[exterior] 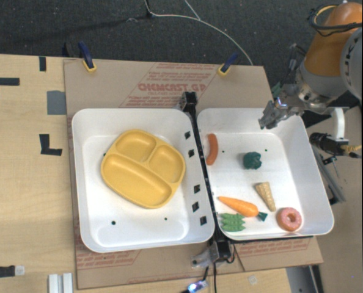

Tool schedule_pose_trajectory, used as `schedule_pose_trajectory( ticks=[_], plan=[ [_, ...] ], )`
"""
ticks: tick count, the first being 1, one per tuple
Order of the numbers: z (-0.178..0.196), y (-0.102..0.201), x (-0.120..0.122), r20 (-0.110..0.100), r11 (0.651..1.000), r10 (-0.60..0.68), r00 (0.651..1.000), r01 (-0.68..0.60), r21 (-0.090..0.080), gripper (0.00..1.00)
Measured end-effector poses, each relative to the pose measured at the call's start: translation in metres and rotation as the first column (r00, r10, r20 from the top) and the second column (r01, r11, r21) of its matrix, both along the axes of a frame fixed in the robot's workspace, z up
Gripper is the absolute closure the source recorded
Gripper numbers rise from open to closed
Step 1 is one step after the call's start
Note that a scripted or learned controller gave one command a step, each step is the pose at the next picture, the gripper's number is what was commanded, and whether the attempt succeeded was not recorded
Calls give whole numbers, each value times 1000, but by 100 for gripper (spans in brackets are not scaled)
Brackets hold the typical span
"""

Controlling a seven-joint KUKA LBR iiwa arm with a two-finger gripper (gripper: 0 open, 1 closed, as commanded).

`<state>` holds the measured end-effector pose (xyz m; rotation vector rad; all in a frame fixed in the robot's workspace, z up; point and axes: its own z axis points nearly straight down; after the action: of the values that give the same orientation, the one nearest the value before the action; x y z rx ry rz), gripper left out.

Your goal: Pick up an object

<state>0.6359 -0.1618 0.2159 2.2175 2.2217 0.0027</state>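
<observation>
above the right bin's (313,163) far corner, gripper (271,118) hangs tilted.

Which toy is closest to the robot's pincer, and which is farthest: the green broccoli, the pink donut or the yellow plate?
From the pincer at the right bin's far edge:
1. Green broccoli, in the right bin, just below the pincer.
2. Pink donut, at the right bin's near corner.
3. Yellow plate, over in the left bin.

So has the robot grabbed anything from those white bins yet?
Not yet. The pincer hangs over the far rim of the right bin, carrying nothing I can see. The sausage, broccoli, cone, carrot and donut all lie there. The whole pick remains.
</observation>
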Motion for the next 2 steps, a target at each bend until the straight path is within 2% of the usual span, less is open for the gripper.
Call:
schedule_pose_trajectory(
  ticks=[1,2],
  plan=[
    [6,53,9,-3,1000,4,1000,-4,2,100],
    [-4,109,4,-6,1000,4,1000,-4,2,100]
  ],
)
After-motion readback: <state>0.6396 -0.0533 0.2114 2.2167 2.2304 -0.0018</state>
